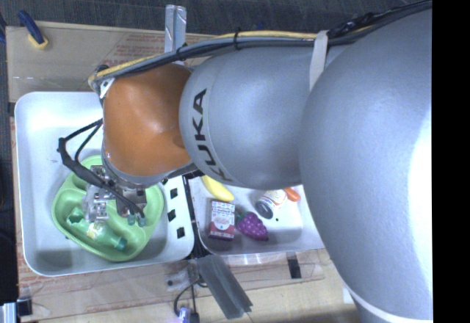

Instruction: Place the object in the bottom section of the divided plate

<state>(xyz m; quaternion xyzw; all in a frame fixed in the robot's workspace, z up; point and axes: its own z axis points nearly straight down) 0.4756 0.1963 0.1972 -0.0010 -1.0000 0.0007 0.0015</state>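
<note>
A green divided plate lies in the left white bin, near its front. My gripper hangs over the plate's middle, reaching down from the orange wrist band. A small green object lies in the plate's section nearest the bin's front edge, just right of and below the gripper. The arm hides the plate's far part.
The right bin holds a yellow banana, a small red carton, purple grapes and a white-and-orange item. The large grey arm covers most of the right bin and the bench's right side.
</note>
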